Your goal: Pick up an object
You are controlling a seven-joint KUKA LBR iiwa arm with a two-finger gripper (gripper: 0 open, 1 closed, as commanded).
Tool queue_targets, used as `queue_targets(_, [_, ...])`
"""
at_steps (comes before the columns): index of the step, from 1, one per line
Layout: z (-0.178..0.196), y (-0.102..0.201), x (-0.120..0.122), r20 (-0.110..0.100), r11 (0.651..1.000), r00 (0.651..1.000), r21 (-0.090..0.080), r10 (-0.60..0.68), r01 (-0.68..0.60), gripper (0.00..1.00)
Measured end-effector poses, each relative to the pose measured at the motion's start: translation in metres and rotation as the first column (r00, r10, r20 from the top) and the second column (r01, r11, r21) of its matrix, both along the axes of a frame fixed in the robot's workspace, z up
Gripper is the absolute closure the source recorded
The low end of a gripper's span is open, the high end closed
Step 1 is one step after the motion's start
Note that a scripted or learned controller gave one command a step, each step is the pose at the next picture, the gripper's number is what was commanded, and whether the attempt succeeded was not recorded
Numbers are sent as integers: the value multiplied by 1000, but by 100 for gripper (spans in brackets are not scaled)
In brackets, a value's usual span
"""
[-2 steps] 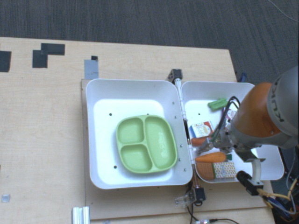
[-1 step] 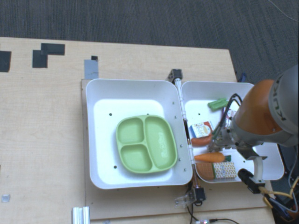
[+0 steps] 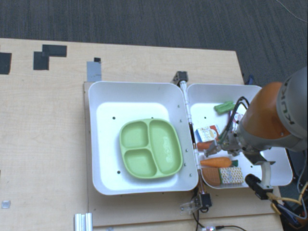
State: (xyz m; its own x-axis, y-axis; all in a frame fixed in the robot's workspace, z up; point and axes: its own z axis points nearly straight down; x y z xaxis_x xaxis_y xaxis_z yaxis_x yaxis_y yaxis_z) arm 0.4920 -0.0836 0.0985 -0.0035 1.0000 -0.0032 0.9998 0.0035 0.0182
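The right bin (image 3: 199, 109) holds several small objects along its left side. A green piece (image 3: 224, 107) lies near the back. A small white and blue carton (image 3: 207, 132) sits further forward, with a red item (image 3: 204, 146) just in front of it. An orange carrot (image 3: 216, 162) lies across the bin near the front, above a brown round piece (image 3: 210, 176) and a speckled yellow box (image 3: 232, 175). My gripper (image 3: 218, 147) hangs low over the bin, right beside the red item and just behind the carrot. The arm's grey and orange wrist (image 3: 262, 119) hides the bin's right half.
The left bin (image 3: 103, 129) holds a light green divided plate (image 3: 150, 148). A metal divider (image 3: 185, 105) runs between the two bins. Black and grey markers (image 3: 48, 57) lie on the wooden bench at the far left. Cables (image 3: 284, 208) sit at the front right.
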Motion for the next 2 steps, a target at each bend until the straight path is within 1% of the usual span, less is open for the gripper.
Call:
queue_targets(1, [10, 1, 1, 4, 1000, 1000, 0, 2, -2, 100])
queue_targets(2, [10, 1, 1, 4, 1000, 1000, 0, 2, -2, 0])
